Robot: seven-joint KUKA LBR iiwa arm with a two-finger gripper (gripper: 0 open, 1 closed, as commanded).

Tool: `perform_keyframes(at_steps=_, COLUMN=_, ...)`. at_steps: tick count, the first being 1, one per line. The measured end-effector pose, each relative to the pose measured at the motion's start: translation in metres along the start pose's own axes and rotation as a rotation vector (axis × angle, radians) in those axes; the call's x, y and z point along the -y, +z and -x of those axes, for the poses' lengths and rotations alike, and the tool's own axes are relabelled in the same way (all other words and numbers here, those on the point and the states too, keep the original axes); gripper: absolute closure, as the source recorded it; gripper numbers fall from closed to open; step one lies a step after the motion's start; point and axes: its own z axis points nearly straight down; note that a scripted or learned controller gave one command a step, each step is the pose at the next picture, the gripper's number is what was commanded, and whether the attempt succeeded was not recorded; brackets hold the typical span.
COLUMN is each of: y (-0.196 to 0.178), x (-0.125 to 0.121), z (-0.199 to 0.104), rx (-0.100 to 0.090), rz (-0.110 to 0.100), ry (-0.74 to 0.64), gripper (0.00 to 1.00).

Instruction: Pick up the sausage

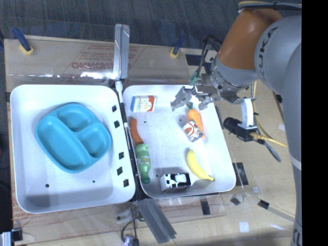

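The arm (271, 40), grey with an orange band, stands highest above the bench and so nearest the camera; it enters from the right and bends down over the upper right corner of the right bin (159, 137).

Left to right, the left bin (31, 188) holds a blue divided plate (74, 136) with three compartments, lying flat in the bin's middle. Black tabs line the wall between the two bins.

In the right bin, the sausage (135, 130), a reddish-brown stick, lies along the left wall, roughly parallel to it. Directly below it, end to end, lies a green bottle (143, 162), also against the left wall. Above the sausage, near the top edge, sits a small white carton (142, 104) with blue and orange print. At the bottom edge lies a black-and-white carton (175, 181). Right of it, a yellow banana (197, 166) curves toward the lower right corner. Above the banana lies a small brown-and-white packet (193, 130), and touching its upper end is an orange carrot (194, 117).

The gripper (190, 98) hangs over the bin's upper right region, just above the carrot and well apart from the sausage. Its two grey fingers (179, 99) are spread apart, and nothing is seen between them.
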Motion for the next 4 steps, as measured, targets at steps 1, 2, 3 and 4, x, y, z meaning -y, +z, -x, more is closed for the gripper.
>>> perform_keyframes(at_steps=1, y=0.064, x=0.005, z=-0.073, rx=0.001, rz=-0.003, ry=0.027, gripper=0.00)
perform_keyframes(at_steps=2, y=0.064, x=0.017, z=-0.139, rx=0.001, rz=-0.002, ry=0.013, gripper=0.00)
perform_keyframes(at_steps=3, y=0.064, x=0.024, z=-0.109, rx=0.000, rz=-0.003, ry=0.035, gripper=0.00)
perform_keyframes(at_steps=4, y=0.063, x=0.014, z=-0.130, rx=0.001, rz=0.001, ry=0.030, gripper=0.00)
